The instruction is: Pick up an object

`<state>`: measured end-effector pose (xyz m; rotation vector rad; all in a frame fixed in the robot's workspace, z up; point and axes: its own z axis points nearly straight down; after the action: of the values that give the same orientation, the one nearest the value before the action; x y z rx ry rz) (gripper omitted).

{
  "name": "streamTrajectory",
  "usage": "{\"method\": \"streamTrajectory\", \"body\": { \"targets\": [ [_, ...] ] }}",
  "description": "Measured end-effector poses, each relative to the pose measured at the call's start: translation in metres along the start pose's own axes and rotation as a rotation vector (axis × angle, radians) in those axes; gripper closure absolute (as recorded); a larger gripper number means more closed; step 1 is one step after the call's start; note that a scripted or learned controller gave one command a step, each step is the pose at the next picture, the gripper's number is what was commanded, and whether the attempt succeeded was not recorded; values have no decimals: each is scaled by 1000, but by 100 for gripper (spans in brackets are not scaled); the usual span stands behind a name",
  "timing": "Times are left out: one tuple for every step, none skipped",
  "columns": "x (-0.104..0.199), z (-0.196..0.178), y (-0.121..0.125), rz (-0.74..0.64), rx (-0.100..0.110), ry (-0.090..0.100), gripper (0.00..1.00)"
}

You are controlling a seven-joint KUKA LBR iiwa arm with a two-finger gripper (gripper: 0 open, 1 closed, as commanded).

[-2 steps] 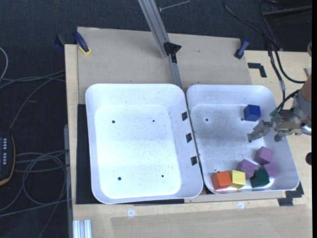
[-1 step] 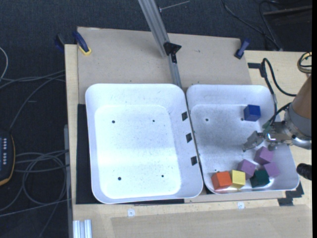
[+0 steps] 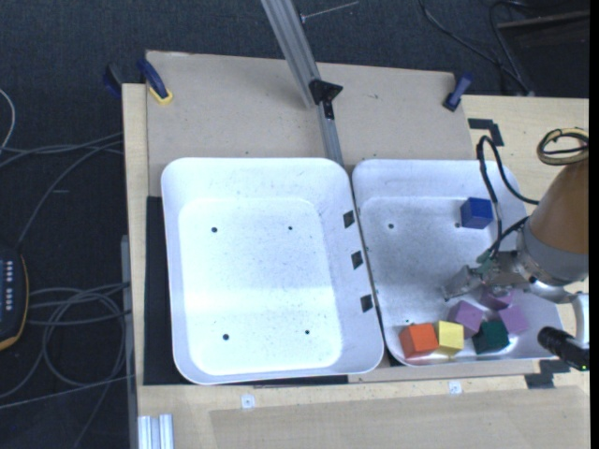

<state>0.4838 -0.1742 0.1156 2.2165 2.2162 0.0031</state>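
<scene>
My gripper (image 3: 471,283) hangs low over the right bin (image 3: 412,204), near its right side, with the grey arm and orange band behind it at the view's right edge. Its fingers look spread and open, and nothing shows between them. Just below it lies a cluster of blocks: a purple block (image 3: 470,313), a pink block (image 3: 496,300), a mauve block (image 3: 514,321), a green block (image 3: 489,339), a yellow block (image 3: 451,335) and an orange block (image 3: 420,338). A blue cube (image 3: 476,212) sits apart, farther back in the same bin.
The left bin (image 3: 187,251) adjoins the right one along a shared rim with black clips (image 3: 357,258). A slanted metal pole (image 3: 299,45) rises behind the bins. Black cables (image 3: 489,162) run along the right bin's far right.
</scene>
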Motion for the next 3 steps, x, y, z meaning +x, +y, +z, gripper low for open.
{"method": "streamTrajectory", "body": {
  "targets": [
    [0, -14, 2, -1, -7, -2, 100],
    [-4, -60, 11, -1, 0, 1, 100],
    [0, -122, 8, -2, -2, 1, 100]
  ]
}}
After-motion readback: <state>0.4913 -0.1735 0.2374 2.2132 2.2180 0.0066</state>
